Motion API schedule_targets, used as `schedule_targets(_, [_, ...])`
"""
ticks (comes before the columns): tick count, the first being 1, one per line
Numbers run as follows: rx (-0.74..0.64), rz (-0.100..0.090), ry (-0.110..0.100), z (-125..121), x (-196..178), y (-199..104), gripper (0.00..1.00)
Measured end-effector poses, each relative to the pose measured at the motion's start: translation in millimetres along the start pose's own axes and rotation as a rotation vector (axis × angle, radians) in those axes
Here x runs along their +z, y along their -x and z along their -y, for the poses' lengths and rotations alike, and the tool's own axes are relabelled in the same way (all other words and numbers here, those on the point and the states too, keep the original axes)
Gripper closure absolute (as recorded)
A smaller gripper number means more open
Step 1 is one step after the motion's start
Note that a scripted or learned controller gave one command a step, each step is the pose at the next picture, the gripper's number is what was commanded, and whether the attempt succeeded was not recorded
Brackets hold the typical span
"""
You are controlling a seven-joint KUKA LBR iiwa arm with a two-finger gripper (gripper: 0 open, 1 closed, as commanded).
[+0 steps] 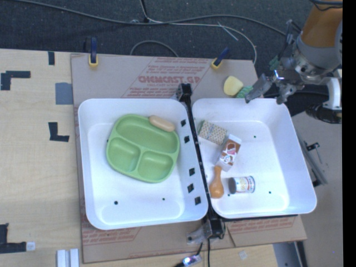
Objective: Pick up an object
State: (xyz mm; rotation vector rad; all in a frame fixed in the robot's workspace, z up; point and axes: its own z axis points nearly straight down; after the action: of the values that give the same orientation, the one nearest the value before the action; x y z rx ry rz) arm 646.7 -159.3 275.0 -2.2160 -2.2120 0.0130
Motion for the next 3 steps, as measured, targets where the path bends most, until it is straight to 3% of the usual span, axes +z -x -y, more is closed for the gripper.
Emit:
schedule_targets(1, [-0.003, 0.002, 0.012, -2, -8, 0, 0.00])
schedule_targets(3, [-0.003, 0.002, 0.006, 3, 108, 1, 0.00])
